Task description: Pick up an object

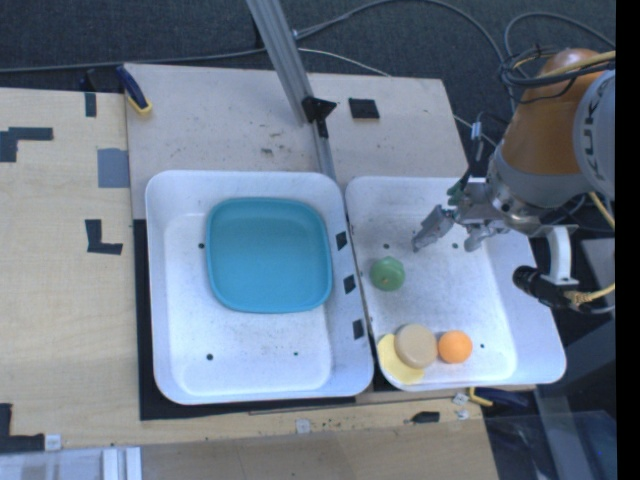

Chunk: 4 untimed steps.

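My gripper (pixel 452 235) hangs over the upper middle of the right bin (pixel 520 313), fingers spread open with nothing between them. A green ball (pixel 388 273) lies on the bin floor below and to the left of the fingertips, apart from them. At the bin's near edge sit a tan round block (pixel 415 345) resting on a yellow piece (pixel 391 362), and an orange ball (pixel 455 347) beside them.
The left bin (pixel 170 298) holds a large teal square plate (pixel 268 253). A metal pole (pixel 290 63) slants down to the divider between the bins. Black cables loop behind the arm at the upper right.
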Each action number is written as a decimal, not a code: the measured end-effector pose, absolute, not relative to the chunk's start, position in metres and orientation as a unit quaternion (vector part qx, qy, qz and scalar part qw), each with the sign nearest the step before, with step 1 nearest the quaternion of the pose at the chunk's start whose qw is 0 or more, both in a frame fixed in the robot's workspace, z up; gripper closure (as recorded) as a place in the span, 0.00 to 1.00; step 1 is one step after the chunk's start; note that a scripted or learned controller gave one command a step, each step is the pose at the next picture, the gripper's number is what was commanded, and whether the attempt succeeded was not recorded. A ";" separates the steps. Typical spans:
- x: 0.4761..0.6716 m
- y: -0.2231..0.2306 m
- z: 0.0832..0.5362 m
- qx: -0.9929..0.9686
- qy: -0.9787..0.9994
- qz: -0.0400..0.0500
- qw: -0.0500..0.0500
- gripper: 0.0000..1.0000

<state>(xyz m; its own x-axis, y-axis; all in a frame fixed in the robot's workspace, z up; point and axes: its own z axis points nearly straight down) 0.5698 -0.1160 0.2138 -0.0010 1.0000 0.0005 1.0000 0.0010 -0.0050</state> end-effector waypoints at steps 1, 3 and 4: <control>0.569 -0.116 0.151 -0.707 -0.707 0.002 0.002 0.00; 0.567 -0.106 0.111 -0.707 -0.708 0.000 0.000 1.00; 0.572 -0.099 0.169 -0.707 -0.707 -0.001 -0.002 1.00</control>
<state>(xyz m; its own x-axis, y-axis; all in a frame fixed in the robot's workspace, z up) 0.5724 -0.0994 0.1693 -0.0010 1.0000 -0.0003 1.0000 0.0010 0.0043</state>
